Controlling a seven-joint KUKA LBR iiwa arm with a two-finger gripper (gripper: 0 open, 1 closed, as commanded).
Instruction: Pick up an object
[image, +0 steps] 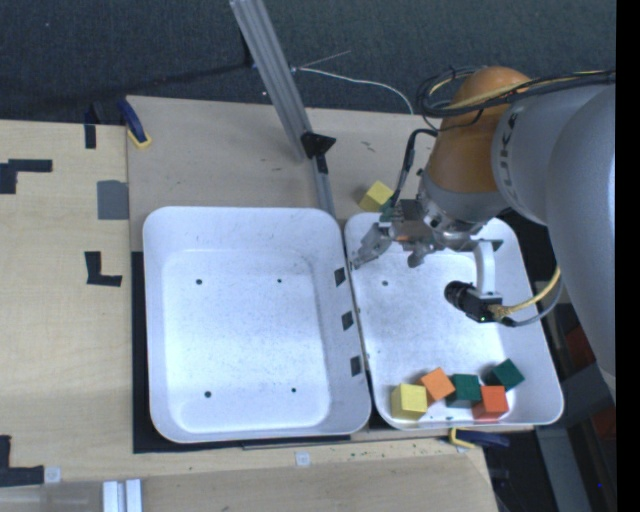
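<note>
Several small blocks lie bunched at the front of the right bin (520, 300): a yellow block (408, 400), an orange block (437, 383), a green block (466, 388), a red block (493, 401) and a dark green block (507, 374). Another yellow block (378, 195) sits just behind the right bin's back left corner. My gripper (393, 250) hangs over the back left part of the right bin, open, with nothing between its fingers. It is well behind the bunch of blocks and just in front of the lone yellow block.
The left bin (170, 300) lies beside the right one, their rims meeting in the middle. A grey metal post (285, 90) slants down to the back of the bins. The arm's wrist (470, 150) and a black cable fitting (470, 300) overhang the right bin.
</note>
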